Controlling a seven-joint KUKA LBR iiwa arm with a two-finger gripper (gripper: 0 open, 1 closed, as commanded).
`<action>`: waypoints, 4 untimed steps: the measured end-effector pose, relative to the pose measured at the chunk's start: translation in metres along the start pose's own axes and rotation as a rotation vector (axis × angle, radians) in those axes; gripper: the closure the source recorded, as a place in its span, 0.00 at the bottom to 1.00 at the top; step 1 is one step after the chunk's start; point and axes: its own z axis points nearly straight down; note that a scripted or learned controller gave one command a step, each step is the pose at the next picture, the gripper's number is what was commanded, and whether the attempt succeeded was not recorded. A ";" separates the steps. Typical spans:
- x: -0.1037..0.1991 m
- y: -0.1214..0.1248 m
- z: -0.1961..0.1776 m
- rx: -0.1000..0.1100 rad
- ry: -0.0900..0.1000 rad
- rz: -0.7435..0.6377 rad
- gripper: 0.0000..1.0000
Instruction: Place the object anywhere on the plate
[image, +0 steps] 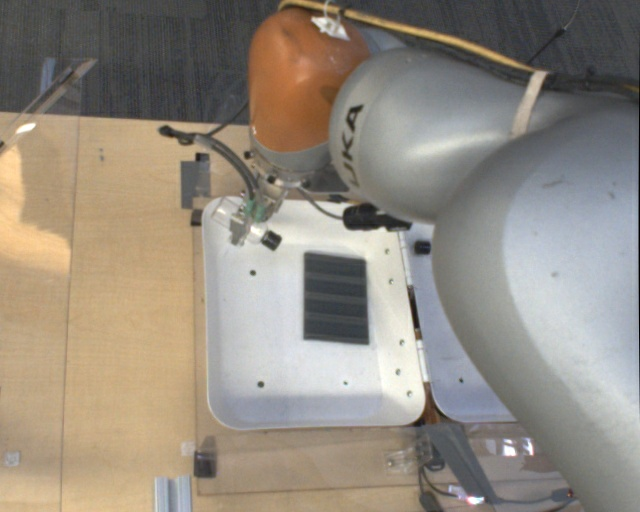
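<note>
Far-left corner of the left bin (215, 330), and there's the tool (250, 222), poised right over that corner by the far rim, small and cluttered with cable. Whether it's apart or together, I cannot tell, nor whether anything sits in it. Moving right, the dark ribbed plate (336, 297) lies flat mid-bin, long axis running near to far, just right of and nearer than the tool. So the coming move looks like a short slide right and toward the near rim. Further right, the arm (480, 180) swallows most of the right bin (455, 385); the object itself I can't make out.
</note>
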 end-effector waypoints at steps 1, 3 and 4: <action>0.000 0.000 -0.006 0.001 -0.001 0.469 1.00; 0.002 -0.003 -0.042 -0.004 -0.005 -0.689 1.00; -0.008 0.005 -0.038 -0.003 -0.003 -0.146 1.00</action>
